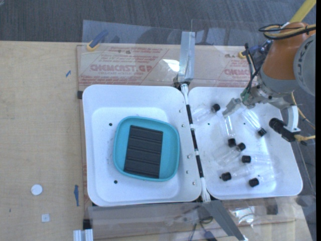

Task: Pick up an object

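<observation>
Several small clear vials with black caps lie scattered in the right white bin (286,187); one vial (228,128) lies near the bin's middle and another (202,114) by its left wall. My gripper (239,103) hangs over the upper part of this bin, below the orange band (281,54) of the arm, just above and right of the middle vial. I see no vial in its grasp. The left white bin (95,134) holds a teal tray (120,134) with a dark ribbed block (144,151) in it.
A metal divider post (187,54) stands behind the seam between the bins. Clear plastic sheeting and printed board lie at the back. Black and yellow cables (283,127) hang by the arm over the right bin's right side. The wooden bench (35,134) stretches left.
</observation>
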Controlling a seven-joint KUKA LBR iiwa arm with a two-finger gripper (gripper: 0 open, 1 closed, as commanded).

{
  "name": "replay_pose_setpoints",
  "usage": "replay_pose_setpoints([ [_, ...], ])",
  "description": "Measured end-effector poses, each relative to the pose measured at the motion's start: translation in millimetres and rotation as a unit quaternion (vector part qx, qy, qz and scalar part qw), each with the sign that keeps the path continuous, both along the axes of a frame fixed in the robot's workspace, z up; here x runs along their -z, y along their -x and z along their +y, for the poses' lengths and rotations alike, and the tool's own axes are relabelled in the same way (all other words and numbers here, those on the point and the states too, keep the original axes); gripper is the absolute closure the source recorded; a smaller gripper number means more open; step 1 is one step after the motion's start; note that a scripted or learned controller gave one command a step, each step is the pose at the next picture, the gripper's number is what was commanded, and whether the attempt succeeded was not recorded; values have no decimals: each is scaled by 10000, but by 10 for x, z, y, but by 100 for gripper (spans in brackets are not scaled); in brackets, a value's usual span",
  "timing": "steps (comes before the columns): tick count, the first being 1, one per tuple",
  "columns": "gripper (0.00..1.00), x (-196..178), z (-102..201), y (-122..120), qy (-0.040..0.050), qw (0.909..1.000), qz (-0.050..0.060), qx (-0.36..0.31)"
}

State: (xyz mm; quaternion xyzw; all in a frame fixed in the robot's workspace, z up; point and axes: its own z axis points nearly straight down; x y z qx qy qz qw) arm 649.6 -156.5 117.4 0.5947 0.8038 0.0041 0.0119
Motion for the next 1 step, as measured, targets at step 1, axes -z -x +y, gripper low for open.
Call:
replay_pose_setpoints([
  [1,0,288,248,464,-39,9999,88,-79],
])
